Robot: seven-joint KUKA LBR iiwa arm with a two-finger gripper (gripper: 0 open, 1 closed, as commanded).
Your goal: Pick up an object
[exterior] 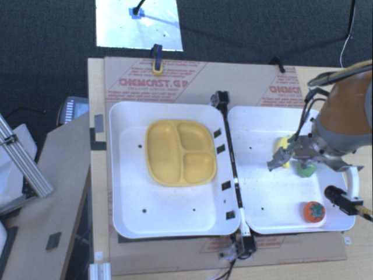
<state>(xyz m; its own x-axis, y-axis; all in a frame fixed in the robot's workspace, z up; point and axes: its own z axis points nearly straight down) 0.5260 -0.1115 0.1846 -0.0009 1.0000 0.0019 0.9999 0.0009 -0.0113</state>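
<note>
Gripper point(289, 156) sits low in the right bin point(256, 214), touching a yellow object point(284, 143) and a green object point(305, 169); its opening cannot be told. An orange ball point(313, 211) lies apart, nearer the front. A yellow tray point(179, 152) fills the left bin point(125, 209).

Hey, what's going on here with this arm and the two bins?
The arm has reached into the right bin from the right. Its gripper hangs low beside a yellow object and a green object; nothing visibly sits between its fingers. An orange ball lies nearer the front. The left bin holds a yellow divided tray.
</note>
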